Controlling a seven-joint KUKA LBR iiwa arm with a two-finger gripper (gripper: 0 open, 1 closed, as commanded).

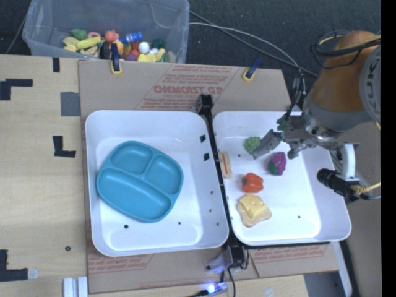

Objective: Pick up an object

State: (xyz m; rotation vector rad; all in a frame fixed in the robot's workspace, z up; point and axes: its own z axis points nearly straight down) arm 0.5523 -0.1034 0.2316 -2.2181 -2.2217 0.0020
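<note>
The right bin (309, 221) holds several toy foods: a green broccoli (250, 144), a purple grape bunch (277, 164), a red pepper (251, 182), a yellow piece (253, 210) and a small hot dog (226, 164) by the left wall. My gripper (280, 147) hangs over the upper middle of this bin, just above the purple grapes and to the right of the broccoli. Its fingers are spread open, one dark finger (265, 145) slanting toward the broccoli. Nothing sits between them.
The left bin (99, 129) carries a blue divided plate (140, 180). A clear plastic box (105, 23) of small toys stands behind the bench at upper left. A black divider (213, 166) separates the bins. A cable runs from the back to the arm.
</note>
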